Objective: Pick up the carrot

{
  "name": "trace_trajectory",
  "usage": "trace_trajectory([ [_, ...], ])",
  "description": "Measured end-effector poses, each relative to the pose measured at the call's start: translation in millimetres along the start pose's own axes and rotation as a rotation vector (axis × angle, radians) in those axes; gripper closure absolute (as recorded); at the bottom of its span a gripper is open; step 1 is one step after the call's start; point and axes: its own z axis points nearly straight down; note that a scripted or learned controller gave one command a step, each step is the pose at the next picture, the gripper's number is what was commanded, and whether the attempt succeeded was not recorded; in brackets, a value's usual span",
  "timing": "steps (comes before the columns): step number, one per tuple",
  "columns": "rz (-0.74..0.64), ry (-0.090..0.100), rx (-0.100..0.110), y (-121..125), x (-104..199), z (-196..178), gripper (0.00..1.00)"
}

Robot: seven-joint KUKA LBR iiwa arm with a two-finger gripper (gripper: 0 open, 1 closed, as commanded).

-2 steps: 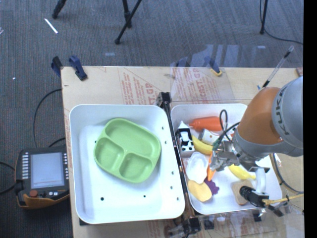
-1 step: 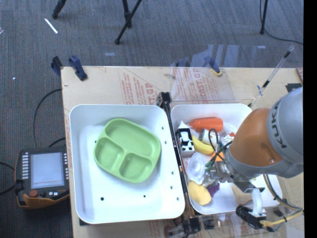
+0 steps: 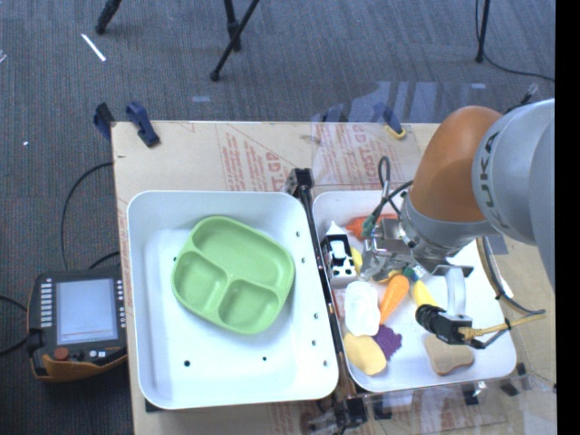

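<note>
Plate [image 3: 234, 275] in left bin [image 3: 145, 243]; carrot [image 3: 393, 296] among toys in right bin [image 3: 494, 356].

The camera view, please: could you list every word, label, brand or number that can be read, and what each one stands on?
"KUKA": letters running down the grey arm; only part of the word shows at the frame's right.
Red printing on the cardboard sheet under the bins: upside down and faint, not readable.
Screen of the handheld pendant left of the bench: too small and washed out to read.
</note>
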Motion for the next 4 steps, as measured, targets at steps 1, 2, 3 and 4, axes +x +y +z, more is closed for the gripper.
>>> trace_trajectory([
  [1, 0.002, -0.002, 0.008, -2, -1, 3, 0.00],
  [2, -0.024, -0.003, 0.012, -34, -64, 39, 0.00],
  [3, 0.089, 0.001, 0.002, 8, -80, 95, 0.00],
  [4, 0.092, 0.001, -0.001, 9, -81, 86, 1.00],
])
